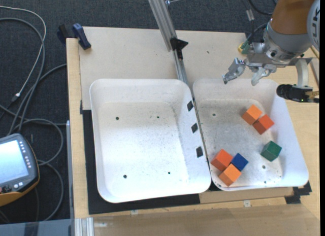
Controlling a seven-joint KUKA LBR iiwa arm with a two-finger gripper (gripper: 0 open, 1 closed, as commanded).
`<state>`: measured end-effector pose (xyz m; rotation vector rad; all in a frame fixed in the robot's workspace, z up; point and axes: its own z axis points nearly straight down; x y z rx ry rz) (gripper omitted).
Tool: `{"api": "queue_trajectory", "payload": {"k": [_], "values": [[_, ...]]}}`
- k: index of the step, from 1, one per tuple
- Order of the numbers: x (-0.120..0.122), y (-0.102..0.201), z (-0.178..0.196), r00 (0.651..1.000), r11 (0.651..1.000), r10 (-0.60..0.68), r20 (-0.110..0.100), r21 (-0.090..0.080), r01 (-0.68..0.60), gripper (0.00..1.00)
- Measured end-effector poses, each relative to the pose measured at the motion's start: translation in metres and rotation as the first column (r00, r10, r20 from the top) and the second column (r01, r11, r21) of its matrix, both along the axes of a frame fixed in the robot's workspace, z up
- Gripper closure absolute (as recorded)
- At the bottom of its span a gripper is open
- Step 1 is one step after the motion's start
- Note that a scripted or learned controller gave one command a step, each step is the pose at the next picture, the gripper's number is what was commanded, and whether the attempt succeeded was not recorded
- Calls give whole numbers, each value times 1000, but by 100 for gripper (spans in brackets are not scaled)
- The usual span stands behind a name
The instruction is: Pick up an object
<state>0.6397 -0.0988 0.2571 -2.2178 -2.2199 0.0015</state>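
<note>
Blocks [258, 120] below open pincer [245, 76]

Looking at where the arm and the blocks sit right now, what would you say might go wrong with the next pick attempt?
1. The blocks are crowded: two orange blocks touch each other, and the blue block sits tight against two more orange ones. The jaws may lack room to close on just one.
2. The green block lies near the right bin's wall, so a descent there might clip it.
3. The gripper hovers above the bin's far rim, away from every block, so it holds nothing yet.
</note>
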Motion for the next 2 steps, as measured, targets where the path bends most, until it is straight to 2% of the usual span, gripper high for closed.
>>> {"api": "queue_trajectory", "payload": {"k": [1, 2], "values": [[-32, -59, -101, 1000, 1000, -6, -8, -2, 6, 0], [-31, -84, -127, 1000, 1000, 3, 7, -2, -3, 0]]}}
